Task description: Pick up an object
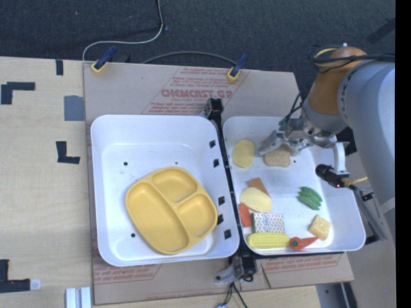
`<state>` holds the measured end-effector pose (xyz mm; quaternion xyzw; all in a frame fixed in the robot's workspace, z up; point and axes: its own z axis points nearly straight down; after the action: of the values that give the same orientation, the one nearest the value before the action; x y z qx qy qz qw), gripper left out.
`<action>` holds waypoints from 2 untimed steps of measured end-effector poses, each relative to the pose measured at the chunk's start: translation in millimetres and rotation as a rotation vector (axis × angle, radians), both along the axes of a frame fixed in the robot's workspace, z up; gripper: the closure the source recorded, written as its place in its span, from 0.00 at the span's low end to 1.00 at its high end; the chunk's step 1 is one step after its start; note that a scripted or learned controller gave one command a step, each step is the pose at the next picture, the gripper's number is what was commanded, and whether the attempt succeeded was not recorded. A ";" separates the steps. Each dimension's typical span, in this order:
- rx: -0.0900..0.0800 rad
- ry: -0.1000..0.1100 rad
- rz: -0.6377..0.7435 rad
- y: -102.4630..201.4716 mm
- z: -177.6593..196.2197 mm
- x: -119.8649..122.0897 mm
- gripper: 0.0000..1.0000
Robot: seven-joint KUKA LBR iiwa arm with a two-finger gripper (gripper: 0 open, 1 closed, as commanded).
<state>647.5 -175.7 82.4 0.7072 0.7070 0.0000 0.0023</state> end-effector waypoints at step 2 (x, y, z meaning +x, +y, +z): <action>0.005 -0.007 0.010 84.2 110.5 16.7 1.00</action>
<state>664.2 -91.5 192.9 0.7036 0.7106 0.0043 0.0028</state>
